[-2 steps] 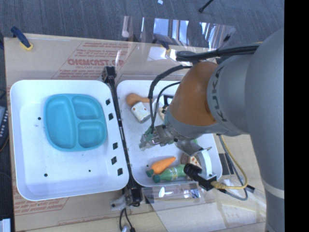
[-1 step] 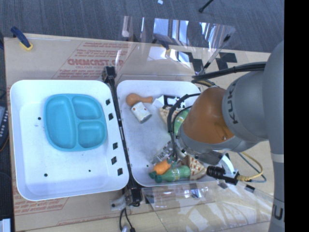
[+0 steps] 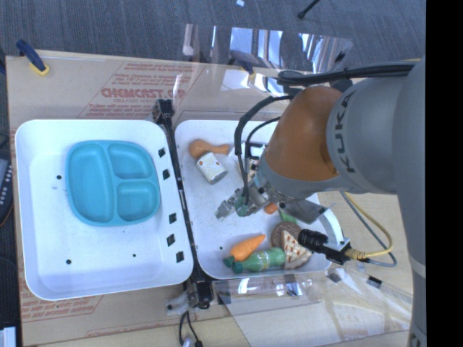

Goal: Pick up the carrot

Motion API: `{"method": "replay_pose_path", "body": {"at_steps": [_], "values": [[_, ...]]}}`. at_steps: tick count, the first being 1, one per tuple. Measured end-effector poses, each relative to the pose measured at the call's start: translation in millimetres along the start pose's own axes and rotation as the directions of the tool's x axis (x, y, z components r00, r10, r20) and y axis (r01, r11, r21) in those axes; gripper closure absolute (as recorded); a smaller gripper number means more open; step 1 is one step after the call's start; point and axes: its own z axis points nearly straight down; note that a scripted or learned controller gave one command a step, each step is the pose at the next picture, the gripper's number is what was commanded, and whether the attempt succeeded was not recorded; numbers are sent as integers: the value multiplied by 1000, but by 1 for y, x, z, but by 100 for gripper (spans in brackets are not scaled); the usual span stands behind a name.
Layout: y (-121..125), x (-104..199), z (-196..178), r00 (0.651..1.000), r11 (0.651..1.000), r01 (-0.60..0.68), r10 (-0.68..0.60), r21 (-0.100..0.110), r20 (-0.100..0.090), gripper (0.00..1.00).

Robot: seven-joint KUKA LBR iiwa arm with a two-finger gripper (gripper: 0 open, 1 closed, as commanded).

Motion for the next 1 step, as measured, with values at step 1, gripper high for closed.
{"method": "replay_pose_path", "body": {"at_steps": [1], "values": [[-2,-1,2,1000,1000,-2,2,4,-1,0]]}}
